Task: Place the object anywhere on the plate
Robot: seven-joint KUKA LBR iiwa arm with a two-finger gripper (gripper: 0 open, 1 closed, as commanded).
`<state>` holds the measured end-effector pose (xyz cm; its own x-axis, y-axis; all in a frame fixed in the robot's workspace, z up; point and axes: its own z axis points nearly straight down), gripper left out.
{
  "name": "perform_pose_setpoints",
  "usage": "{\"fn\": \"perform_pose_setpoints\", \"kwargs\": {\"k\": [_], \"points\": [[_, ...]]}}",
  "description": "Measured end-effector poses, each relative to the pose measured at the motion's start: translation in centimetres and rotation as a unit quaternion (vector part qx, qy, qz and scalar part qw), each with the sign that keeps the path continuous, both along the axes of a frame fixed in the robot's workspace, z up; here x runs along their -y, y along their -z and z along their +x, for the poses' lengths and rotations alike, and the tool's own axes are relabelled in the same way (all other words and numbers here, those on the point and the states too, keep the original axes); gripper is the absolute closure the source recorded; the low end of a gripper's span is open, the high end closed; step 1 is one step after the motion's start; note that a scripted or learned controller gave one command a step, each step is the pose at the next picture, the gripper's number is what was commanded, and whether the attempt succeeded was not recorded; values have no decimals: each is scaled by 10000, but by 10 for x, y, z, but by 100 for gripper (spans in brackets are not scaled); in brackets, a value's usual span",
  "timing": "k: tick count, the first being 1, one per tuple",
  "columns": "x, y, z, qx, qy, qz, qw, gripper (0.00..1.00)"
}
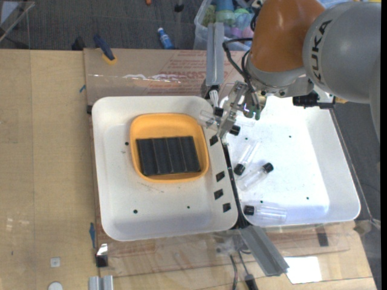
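Note:
An orange plate [140,127] lies in the left bin [115,216] with a black ridged block [168,156] on it. My gripper [226,117] hangs over the divider between the two bins, just right of the plate's far right corner. It looks shut on a small clear vial [228,124] with a black cap, held slanted at the fingertips. The grey arm with its orange band [284,26] reaches in from the upper right.
Several more clear vials with black caps lie in the right bin [314,180]: one pair [253,165] near the divider, another [265,211] at the front edge. Black tabs [219,176] line the divider. A grey post [213,59] stands behind the bins.

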<state>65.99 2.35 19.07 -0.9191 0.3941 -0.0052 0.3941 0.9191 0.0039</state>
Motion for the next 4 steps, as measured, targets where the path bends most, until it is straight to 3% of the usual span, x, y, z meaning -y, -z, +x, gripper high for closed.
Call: {"fn": "perform_pose_setpoints", "kwargs": {"k": [1, 2, 3, 4], "points": [[-25, 5, 0, -12, -265, -2, 9996, 100], [-24, 5, 0, -7, -263, 1, 9997, 0], [12, -7, 1, 9, -392, -7, 9992, 0], [83, 5, -13, -19, -763, -9, 9971, 0]]}}
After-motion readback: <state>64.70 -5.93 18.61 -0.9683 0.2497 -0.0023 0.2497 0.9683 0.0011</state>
